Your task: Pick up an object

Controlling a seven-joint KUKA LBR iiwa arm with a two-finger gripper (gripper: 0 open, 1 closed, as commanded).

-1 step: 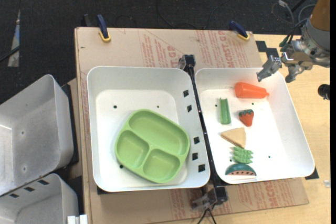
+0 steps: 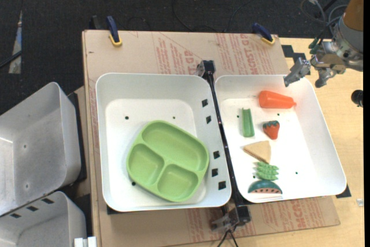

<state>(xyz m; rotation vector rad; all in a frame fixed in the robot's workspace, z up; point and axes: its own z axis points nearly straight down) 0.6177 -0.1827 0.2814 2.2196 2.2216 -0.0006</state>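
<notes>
Hand [image 2: 308,73] open, empty, above bin rim; carrot [image 2: 276,100] just left-below.

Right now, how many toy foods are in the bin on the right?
6: a carrot at the top, a green stick, a strawberry, a cheese wedge, a leafy green piece, and a watermelon slice nearest the front.

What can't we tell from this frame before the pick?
- Arm: cut off by the right edge of the camera view; the orange band and wrist show, nothing above them.
- Watermelon slice: too small to read its lower edge against the right bin's wall.
- Green tray: hides the left bin's floor beneath it.
- Hand: small and blurred.
</notes>
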